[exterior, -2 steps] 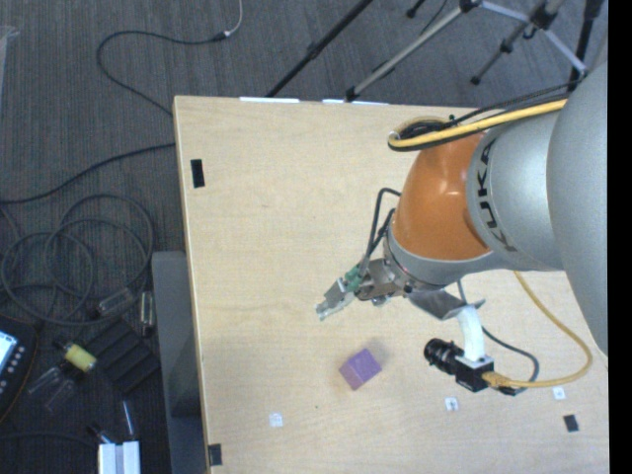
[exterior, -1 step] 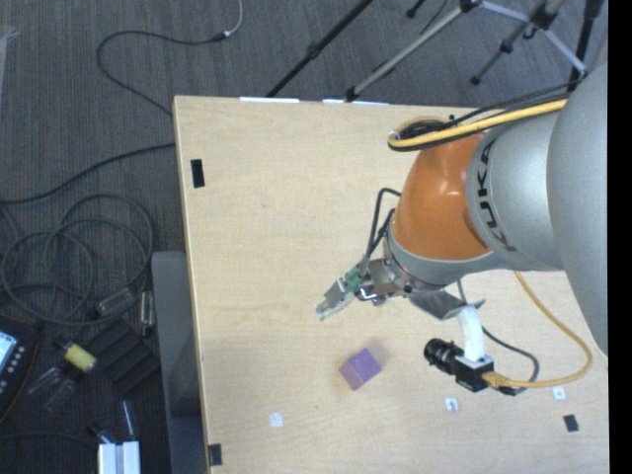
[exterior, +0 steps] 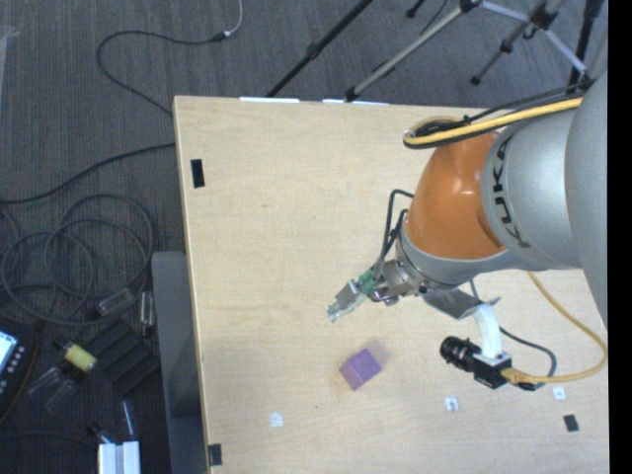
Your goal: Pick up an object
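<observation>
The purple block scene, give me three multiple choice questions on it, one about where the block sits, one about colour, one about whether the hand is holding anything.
1. Where does the purple block lie relative to the hand?
A. Lower in the view, apart from it
B. Between its fingers
C. At the board's far edge

2. What colour is the band above the wrist?
A. Green
B. Orange
C. Blue

3. What does the hand hold?
A. The block
B. A cable
C. Nothing visible

Answers:
1 A, the block rests on the wooden board below the hand.
2 B, the orange band is plain.
3 C, no object shows at its tips.
</observation>
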Available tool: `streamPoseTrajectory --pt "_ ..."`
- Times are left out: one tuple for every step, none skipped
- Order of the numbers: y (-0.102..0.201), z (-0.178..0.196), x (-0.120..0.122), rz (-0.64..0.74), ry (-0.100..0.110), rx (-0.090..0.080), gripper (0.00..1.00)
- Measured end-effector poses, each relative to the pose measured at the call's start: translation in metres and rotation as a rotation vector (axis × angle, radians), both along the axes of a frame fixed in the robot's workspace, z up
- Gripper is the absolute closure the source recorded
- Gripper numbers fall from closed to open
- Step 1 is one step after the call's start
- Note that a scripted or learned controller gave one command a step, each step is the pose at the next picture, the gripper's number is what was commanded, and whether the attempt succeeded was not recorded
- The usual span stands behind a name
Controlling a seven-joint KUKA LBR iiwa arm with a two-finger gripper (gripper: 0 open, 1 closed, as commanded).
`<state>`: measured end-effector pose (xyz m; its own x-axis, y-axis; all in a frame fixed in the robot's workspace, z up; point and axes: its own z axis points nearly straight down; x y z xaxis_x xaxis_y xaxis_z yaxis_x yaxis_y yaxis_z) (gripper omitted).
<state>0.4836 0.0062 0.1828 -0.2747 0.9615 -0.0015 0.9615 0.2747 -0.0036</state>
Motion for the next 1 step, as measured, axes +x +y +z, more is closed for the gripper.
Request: streamPoseTrajectory --pt "0.0001 0.0000 0.0000 0.000 0.000 0.000 0.00"
